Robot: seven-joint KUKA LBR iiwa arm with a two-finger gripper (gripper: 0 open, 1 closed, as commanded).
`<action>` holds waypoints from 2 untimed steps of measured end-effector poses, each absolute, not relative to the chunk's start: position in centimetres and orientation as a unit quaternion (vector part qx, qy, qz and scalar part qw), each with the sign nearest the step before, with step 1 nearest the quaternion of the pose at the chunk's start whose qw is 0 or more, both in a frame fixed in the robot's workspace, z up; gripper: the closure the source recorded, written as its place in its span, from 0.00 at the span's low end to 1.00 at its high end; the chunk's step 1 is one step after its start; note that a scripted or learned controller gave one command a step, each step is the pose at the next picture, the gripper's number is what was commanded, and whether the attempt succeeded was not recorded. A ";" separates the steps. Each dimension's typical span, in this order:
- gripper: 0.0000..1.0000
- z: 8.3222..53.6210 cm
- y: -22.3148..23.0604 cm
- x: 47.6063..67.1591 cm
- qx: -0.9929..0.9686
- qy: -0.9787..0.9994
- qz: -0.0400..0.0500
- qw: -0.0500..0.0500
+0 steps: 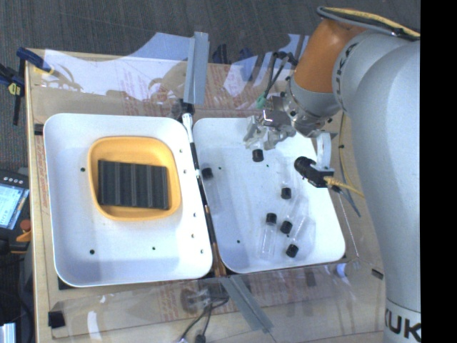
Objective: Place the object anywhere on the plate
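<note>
Overhead, the hand (pixel 258 136) hung above the right bin (pixel 235 249)'s far edge; whether it gripped anything, I couldn't tell. The yellow plate (pixel 133 151) sat in the left bin (pixel 71 249).

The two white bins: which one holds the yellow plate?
The left bin holds the yellow plate; the right bin holds small black-capped clear vials instead.

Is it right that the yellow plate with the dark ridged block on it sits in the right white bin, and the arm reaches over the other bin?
Not quite. The camera view shows the yellow plate with the dark ridged block in the left white bin. The arm's gripper reaches over the other bin, the right one.
</note>
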State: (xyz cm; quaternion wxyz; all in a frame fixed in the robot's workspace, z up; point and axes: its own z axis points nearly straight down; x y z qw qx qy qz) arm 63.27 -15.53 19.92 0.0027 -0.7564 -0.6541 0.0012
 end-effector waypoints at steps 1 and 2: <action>0.00 19.9 -15.5 63.3 -0.756 -0.654 0.001 0.003; 0.00 19.1 -7.5 65.7 -0.702 -0.712 0.001 0.001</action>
